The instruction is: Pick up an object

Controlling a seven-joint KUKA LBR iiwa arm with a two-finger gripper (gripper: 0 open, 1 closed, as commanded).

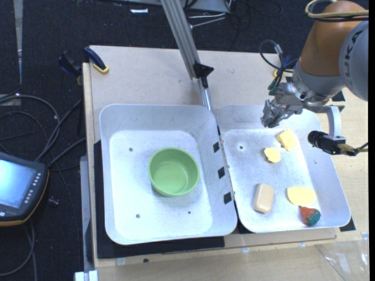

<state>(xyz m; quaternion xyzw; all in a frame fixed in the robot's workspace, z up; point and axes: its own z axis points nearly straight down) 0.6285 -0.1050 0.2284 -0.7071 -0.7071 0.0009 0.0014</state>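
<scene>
On the pale wooden surface sit two shallow white bins. The left bin holds one round green plastic bowl. The right bin holds five things: a beige rounded block, a small yellow lump, a yellow square block, a flat yellow piece, and a red-and-teal toy. The hand hovers over the right bin's far edge, near the yellow square block; whether it is open or closed cannot be told.
</scene>
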